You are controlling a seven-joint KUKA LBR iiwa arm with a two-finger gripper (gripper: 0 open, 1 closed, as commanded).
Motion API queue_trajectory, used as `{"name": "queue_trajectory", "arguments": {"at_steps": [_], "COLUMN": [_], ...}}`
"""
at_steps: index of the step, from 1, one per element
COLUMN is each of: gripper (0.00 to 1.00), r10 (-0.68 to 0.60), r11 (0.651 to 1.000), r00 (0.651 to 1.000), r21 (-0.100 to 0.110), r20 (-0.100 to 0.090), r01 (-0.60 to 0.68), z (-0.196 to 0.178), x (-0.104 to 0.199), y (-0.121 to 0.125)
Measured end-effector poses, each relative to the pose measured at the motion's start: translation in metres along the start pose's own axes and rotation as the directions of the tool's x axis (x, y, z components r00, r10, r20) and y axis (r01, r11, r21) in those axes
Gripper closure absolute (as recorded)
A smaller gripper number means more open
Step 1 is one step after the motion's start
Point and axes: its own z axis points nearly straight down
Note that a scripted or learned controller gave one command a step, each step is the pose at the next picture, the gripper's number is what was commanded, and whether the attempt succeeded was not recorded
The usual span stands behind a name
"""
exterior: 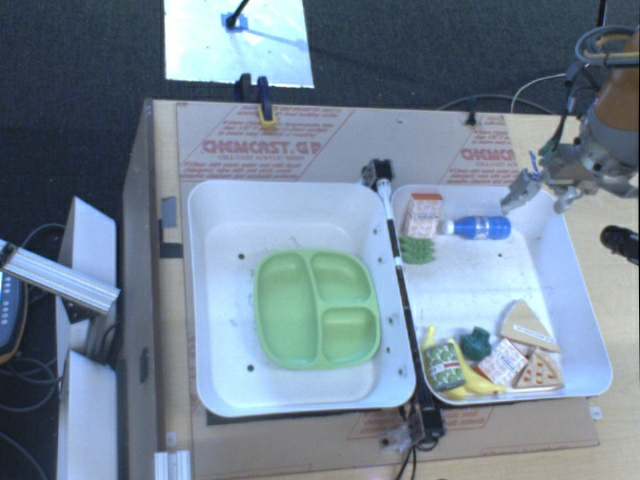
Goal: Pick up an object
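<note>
My gripper (545,192) hangs at the far right edge of the right bin (580,298), its two fingers spread apart with nothing between them. Just left of it a blue and white bottle (478,228) lies on its side. An orange carton (423,215) stands at the bin's back left, with a green leafy piece (418,250) below it. At the bin's front lie a yellow banana (470,386), a green can (446,362), a dark green piece (476,343), a cheese wedge (529,323), a red and white box (504,362) and a pizza slice (540,371).
The left bin (215,298) holds a light green divided plate (318,307). A black divider (396,268) runs between the bins. The arm enters from the right above the bench. A clamp (263,98) sits at the board's back edge.
</note>
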Motion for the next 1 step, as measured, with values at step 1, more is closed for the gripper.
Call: {"name": "queue_trajectory", "arguments": {"at_steps": [1], "gripper": [0.0], "r10": [-0.001], "r11": [1.0], "r00": [1.0], "r21": [0.002], "r20": [-0.001], "r01": [0.001], "z": [0.1425], "x": [-0.0019], "y": [0.0166]}}
